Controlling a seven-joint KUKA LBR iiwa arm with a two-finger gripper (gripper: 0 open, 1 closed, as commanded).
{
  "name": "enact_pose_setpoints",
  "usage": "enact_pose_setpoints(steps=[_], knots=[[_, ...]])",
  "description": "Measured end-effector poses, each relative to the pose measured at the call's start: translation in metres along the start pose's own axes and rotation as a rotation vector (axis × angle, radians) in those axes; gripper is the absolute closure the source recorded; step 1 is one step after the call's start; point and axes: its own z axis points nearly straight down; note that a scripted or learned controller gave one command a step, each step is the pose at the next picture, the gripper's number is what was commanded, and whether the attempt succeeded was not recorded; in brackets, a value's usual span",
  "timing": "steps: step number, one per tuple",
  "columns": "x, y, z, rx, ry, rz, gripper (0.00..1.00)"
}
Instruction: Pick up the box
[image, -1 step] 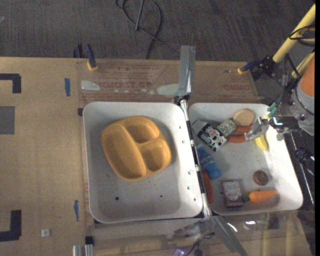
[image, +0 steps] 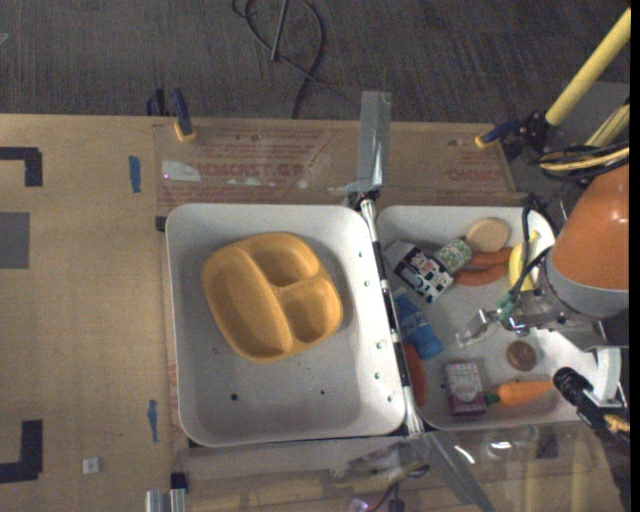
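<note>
The box (image: 465, 387), a small reddish carton, lies flat near the six o'clock wall of the right bin (image: 455, 420), free on its top face and so open to a grasp from above. At its three o'clock a carrot (image: 522, 393) almost touches it; at ten o'clock sits a blue packet (image: 416, 327), and farther toward twelve a black-and-white carton (image: 424, 273). The gripper (image: 487, 322) hangs at about one o'clock from the box, apart from it, with nothing seen between its fingers; they look slightly apart, though the view is too blurred to be sure. The left bin (image: 190, 300) carries a yellow divided tray (image: 272, 295), well apart.
</note>
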Motion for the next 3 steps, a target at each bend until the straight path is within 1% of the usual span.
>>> enact_pose_setpoints(steps=[1,2,3], knots=[[0.005,-0.008,0.08,-0.008,-0.002,-0.128,0.0],[-0.068,0.103,0.022,-0.004,-0.003,-0.008,0.0],[-0.048,-0.017,0.081,-0.002,-0.001,0.229,0.0]])
